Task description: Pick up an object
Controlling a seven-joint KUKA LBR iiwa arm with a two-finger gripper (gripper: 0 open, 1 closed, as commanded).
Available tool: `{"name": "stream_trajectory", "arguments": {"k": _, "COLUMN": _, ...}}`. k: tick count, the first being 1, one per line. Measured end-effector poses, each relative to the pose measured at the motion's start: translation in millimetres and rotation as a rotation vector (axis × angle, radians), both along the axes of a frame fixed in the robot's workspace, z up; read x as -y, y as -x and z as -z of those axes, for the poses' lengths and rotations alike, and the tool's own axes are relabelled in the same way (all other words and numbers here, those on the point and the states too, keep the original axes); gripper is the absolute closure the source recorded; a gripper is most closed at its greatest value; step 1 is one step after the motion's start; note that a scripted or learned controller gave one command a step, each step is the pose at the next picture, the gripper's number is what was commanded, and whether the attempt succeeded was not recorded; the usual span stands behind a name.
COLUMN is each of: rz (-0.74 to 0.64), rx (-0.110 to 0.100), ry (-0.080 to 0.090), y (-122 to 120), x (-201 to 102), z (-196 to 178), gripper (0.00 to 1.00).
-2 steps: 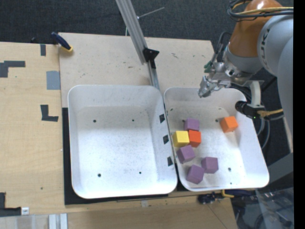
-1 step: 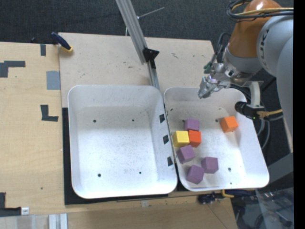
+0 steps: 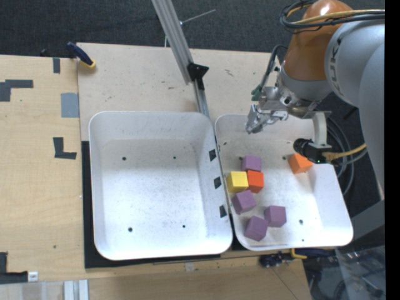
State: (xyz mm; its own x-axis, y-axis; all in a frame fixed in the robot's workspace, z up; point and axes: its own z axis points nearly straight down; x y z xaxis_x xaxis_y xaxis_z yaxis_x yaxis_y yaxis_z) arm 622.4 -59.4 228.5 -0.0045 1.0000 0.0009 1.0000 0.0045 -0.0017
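Near the worktop's far left corner, a blue-and-yellow clamp (image 3: 82, 55). Along the left edge, grey tape patches (image 3: 69, 104). Slanting from the far edge, a metal rail (image 3: 177, 36).

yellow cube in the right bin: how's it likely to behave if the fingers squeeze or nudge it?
The small yellow cube looks rigid with flat faces, so it should probably slide, not roll. It sits against the orange cube, with purple cubes close by, so a nudge would likely shift those too. It is probably light. The gripper hangs above the white bin's far end.
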Motion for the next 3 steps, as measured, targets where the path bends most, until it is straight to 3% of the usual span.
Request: {"name": "stream_trajectory", "arguments": {"k": 3, "rz": -0.002, "rx": -0.002, "ry": -0.001, "y": 63.2, "x": -128.0, "z": 9.7, "gripper": 1.00}}
